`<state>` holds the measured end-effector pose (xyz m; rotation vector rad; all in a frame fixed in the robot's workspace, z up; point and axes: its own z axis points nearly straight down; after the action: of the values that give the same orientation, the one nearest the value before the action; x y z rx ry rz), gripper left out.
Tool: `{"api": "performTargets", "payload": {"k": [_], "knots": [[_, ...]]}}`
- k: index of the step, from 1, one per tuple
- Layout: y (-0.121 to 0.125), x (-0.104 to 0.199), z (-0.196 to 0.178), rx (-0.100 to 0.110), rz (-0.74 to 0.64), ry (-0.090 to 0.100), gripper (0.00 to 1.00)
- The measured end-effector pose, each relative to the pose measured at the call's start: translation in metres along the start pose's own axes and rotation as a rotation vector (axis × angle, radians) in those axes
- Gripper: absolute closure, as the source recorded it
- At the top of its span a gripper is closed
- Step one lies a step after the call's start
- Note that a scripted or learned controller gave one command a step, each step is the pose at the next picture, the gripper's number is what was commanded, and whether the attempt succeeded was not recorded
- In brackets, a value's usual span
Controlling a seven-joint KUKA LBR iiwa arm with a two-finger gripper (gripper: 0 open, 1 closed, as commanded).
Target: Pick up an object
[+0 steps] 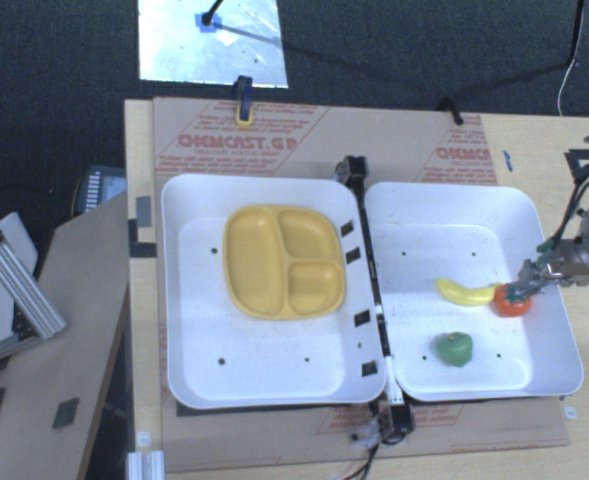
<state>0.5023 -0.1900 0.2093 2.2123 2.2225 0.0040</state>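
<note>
Yellow tray [279,261], yellow banana [464,292], red tomato [513,304], green pepper [455,348].

Both white bins [274,193] look like smooth, slightly glossy moulded plastic. Yellow divided plate [282,261]: matt plastic. Banana [464,292], tomato [513,303] & green pepper [454,348]: shiny toy plastic. Bench top [304,138] is matt printed cardboard. Sheet [212,28] beyond the bench: crinkly reflective foil. Floor [54,68]: dark rough carpet.
</note>
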Motion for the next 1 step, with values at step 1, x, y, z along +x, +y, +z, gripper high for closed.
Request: {"api": "performTargets", "payload": {"k": [1], "knots": [[-0.0012,0.0005,-0.0638,-0.002,-0.001,-0.001,1.0]]}}
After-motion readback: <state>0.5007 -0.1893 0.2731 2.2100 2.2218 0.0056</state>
